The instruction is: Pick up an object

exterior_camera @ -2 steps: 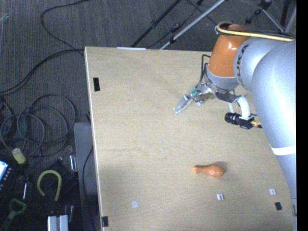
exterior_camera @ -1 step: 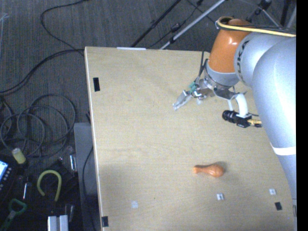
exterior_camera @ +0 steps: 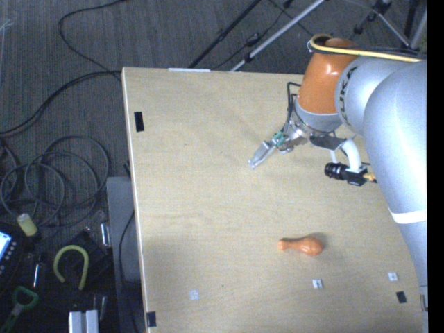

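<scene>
Looking down, we see the end effector [exterior_camera: 258,159] over the bench [exterior_camera: 201,207], closed on nothing, well apart from the orange object [exterior_camera: 302,245].

A grey KUKA arm [exterior_camera: 395,137] with smooth, rounded casing carries a glossy orange band [exterior_camera: 325,82] just above its wrist, where dark lettering runs along the grey shell beside the band. A thin pale cable [exterior_camera: 361,51] loops over the top of the orange section. Below the band, a darker grey collar narrows toward the gripper [exterior_camera: 258,159], whose slim, pale metallic fingers [exterior_camera: 262,154] extend from a small mount with a green fleck. Beside the wrist, behind the gripper, a white bracket holds a short black cylinder [exterior_camera: 345,173].
</scene>
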